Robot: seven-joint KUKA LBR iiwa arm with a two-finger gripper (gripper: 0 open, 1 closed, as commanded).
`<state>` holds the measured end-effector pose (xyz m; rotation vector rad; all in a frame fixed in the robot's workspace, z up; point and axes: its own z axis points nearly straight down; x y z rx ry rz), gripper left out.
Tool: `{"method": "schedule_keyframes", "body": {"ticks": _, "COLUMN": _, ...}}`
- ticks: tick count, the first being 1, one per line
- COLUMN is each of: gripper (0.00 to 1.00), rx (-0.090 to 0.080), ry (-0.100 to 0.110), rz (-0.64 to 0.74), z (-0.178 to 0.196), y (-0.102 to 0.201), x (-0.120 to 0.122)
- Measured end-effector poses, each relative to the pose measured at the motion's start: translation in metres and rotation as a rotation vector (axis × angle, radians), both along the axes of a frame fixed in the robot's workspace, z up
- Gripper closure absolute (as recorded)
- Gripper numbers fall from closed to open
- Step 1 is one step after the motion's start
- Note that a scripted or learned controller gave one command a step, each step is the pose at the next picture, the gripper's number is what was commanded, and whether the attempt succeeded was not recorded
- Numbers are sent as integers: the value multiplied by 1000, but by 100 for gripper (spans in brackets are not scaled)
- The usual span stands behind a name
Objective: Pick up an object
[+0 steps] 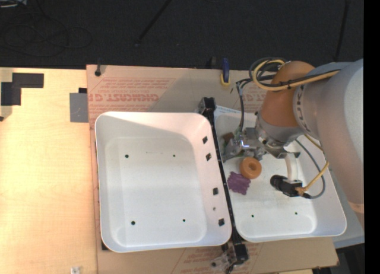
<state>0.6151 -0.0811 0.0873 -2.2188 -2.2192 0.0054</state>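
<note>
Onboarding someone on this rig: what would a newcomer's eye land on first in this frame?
The grey arm with its orange band fills the right side and reaches over the right bin. Its hand sits low near that bin's far left part. Just in front of the hand, an orange ring and a purple lump lie close together by the wall shared with the other bin.

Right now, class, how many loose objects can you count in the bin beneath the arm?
2: an orange ring under the arm, and a purple lump beside it, nearer the other bin. The arm may hide more.
</note>
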Motion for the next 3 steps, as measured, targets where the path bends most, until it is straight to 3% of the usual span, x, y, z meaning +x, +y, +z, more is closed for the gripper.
{"method": "schedule_keyframes", "body": {"ticks": 1, "gripper": 0, "rx": 2, "ry": 5, "rz": -2, "z": 7, "y": -2, "x": -76}}
{"method": "schedule_keyframes", "body": {"ticks": 2, "gripper": 100, "rx": 1, "ry": 2, "rz": -5, "z": 16, "y": -3, "x": -73}}
{"method": "schedule_keyframes", "body": {"ticks": 3, "gripper": 100, "rx": 3, "ry": 3, "rz": -3, "z": 10, "y": -45, "x": -143}}
